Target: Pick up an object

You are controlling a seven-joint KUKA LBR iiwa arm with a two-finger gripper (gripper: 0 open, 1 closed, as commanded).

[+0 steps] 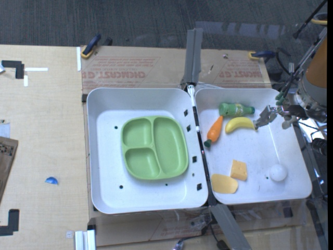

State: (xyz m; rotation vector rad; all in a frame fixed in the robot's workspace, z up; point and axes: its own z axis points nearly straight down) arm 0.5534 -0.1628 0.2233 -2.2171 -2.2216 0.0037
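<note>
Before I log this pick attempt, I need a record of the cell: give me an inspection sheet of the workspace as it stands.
Surface: two white bins side by side, left bin, right bin, on cardboard over a pale bench.
Job's things: right bin holds a green bottle, banana, carrot, yellow cheese wedge, flat yellow piece, white ball.
Clutter: green divided plate in the left bin; small blue piece on the bench.
Grippers: tool low over the right bin, beside the banana's right end; nothing seen between its fingers.
Cables: dark cables at right.
Surroundings: blue-yellow clamps on the cardboard edge.
</note>
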